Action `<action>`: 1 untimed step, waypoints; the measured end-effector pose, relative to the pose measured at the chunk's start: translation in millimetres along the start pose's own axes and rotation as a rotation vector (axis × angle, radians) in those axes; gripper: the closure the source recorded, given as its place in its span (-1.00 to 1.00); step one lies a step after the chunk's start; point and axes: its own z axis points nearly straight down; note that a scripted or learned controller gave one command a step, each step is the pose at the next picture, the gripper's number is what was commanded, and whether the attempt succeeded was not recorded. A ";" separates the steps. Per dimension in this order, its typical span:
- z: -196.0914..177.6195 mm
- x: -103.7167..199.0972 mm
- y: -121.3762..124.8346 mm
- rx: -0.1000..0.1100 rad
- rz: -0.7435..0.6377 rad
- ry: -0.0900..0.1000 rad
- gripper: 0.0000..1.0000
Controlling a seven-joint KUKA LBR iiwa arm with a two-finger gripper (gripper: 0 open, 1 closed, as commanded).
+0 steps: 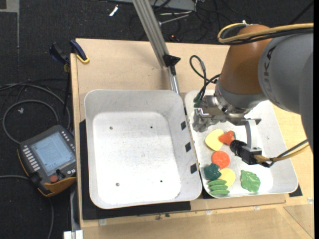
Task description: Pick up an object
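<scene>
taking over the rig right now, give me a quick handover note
Gripper: low in the right bin, near its left wall, beside the pale yellow piece. The view shows nothing held in it.
Things: all lie in the right bin. They are the small red piece, orange round piece, dark green piece, second yellow piece, striped green piece and light green piece.
Done: no object lifted yet.
Left: grasp one and lift it.

Grey rounded arm [291, 68], glossy orange band [244, 63]; silvery metal wrist [222, 109]
</scene>
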 end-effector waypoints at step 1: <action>-5.4 55.2 -21.0 0.000 -0.001 0.001 1.00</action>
